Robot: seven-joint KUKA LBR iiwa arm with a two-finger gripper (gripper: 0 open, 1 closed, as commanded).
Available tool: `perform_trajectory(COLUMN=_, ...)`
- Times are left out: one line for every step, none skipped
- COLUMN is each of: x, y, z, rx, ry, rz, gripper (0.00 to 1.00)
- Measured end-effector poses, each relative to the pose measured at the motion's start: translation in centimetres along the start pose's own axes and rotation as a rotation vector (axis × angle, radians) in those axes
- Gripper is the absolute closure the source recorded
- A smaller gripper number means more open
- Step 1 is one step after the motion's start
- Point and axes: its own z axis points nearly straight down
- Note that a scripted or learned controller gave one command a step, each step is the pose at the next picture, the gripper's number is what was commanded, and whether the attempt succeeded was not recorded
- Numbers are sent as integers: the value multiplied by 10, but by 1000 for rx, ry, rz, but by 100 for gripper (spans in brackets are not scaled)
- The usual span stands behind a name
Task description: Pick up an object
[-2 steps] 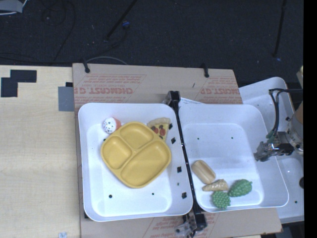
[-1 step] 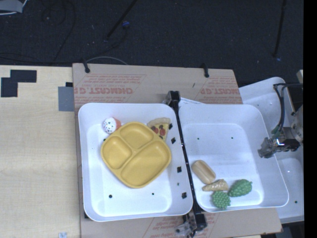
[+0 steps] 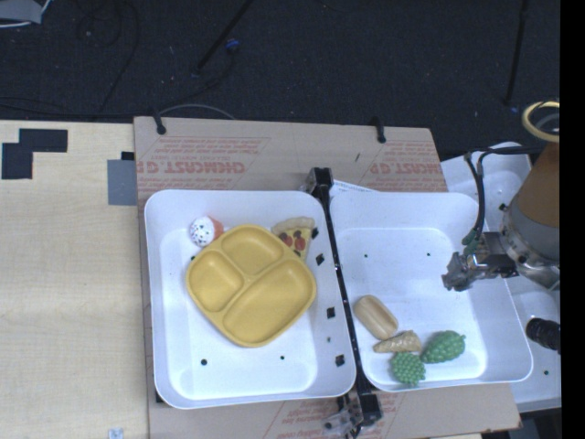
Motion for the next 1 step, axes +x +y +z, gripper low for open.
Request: perform_trajectory(x=50, y=3, z=-7, rx=0, ry=-1, rz=1, gripper=100)
